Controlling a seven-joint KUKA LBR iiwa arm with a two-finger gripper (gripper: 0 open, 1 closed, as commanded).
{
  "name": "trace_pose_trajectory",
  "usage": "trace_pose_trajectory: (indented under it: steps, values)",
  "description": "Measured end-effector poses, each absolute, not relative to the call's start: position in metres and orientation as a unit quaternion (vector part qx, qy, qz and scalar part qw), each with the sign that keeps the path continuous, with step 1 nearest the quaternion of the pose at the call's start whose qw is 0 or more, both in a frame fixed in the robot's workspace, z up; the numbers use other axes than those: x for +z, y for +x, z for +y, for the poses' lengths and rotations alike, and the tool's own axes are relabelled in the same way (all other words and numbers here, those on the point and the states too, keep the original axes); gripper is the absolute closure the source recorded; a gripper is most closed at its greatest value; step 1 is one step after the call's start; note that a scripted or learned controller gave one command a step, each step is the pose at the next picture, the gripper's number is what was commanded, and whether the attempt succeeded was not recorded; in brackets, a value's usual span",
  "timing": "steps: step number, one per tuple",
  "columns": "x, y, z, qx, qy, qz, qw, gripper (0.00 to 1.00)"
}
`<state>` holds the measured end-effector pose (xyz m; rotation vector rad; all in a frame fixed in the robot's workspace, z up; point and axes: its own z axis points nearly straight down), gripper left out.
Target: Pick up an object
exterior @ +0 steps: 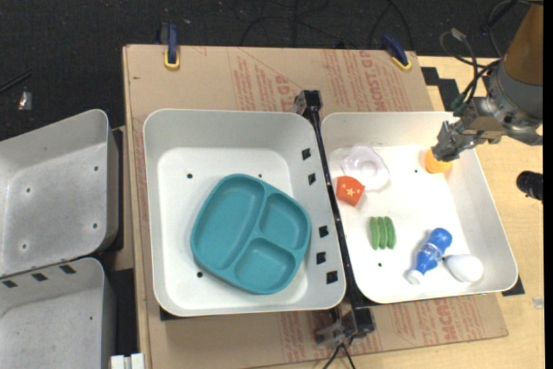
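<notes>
Orange object (pixel 437 162) at the right bin's (pixel 492 212) far side lies just under the hand (pixel 449 148); whether it grips, I cannot tell. Next comes closing and lifting.

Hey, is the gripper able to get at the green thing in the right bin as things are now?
Probably yes. The green thing lies alone on bare bin floor, nothing on top, and the gripper is over the same bin.

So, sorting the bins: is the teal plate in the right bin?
No, the teal plate lies in the left bin.
</notes>
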<state>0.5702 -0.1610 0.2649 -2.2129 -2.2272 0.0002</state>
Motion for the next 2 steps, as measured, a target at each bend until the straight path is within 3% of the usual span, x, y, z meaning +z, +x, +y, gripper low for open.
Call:
trace_pose_trajectory:
  steps: [1,2]
  values:
    - [0.255,0.579,-0.099,-0.0004,-0.704,-0.710,0.001,1.00]
    - [0.256,0.575,-0.042,-0.0003,-0.704,-0.710,0.001,1.00]
